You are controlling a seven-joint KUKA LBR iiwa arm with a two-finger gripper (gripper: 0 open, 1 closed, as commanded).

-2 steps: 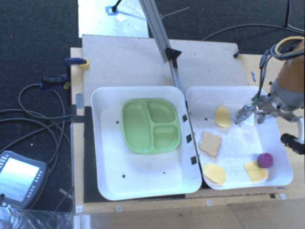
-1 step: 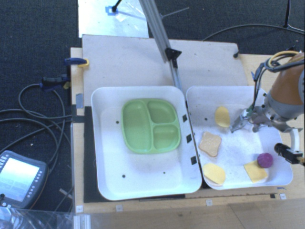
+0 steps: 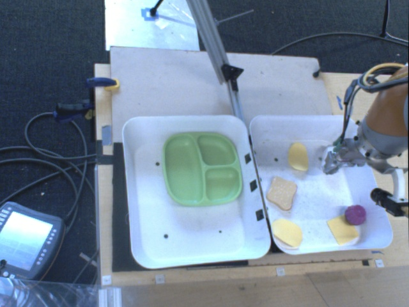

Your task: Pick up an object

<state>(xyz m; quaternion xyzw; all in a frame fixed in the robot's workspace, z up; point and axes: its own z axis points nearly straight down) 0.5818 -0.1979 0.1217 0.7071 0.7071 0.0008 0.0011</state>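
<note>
2 white bins sit side by side on the bench, and the work is in the right bin (image 3: 319, 130), where the arm (image 3: 390, 117) reaches in from the right. The gripper (image 3: 332, 160) hangs low near the bin's far right part, just right of a pale yellow oval piece (image 3: 298, 156). Nothing can be seen between its tips, and whether it is spread or closed I cannot tell at this size.

By my reading, the approach is the step in hand: no object is lifted yet. The next move calls for settling on 1 target, centring over it and coming straight down before closing. The yellow oval is the nearest candidate, lying flat on the bin floor in the far middle of the bin; being thin and flat, it may give the tips little edge to catch.

4 other objects share that bin: a tan toast-like slice (image 3: 282, 192) near the left wall, a yellow rounded piece (image 3: 287, 233) at the near left corner, a yellow square slice (image 3: 342, 230) at the near right, and a purple ball (image 3: 355, 215) touching its far edge. The left bin (image 3: 147, 235) holds a green divided tray (image 3: 202, 168) with 3 compartments.
</note>
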